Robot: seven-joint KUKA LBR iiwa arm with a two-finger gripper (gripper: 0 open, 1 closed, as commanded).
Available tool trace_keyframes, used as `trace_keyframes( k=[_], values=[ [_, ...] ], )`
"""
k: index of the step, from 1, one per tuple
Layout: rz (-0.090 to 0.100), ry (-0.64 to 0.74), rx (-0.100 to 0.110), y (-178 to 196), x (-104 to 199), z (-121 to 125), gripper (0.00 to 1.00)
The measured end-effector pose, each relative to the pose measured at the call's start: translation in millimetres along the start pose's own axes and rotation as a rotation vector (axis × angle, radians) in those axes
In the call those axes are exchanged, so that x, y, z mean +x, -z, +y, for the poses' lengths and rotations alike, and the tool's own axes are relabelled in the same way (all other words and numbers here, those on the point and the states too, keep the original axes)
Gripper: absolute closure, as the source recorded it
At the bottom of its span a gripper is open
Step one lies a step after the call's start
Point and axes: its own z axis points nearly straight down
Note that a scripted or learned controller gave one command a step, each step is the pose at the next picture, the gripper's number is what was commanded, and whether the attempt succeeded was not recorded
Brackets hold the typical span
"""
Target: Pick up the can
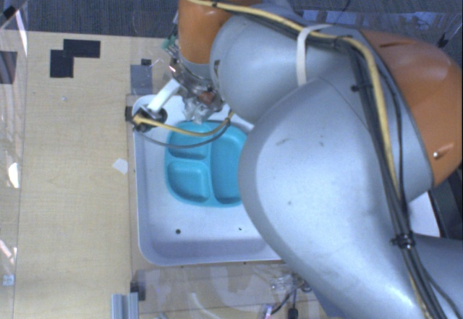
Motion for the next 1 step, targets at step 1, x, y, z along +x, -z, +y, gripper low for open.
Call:
trace_keyframes(
  k=[1],
  values=[
    [0.001,-0.247,0.0,88.9,-19.6,-19.3,1.0]
  ],
)
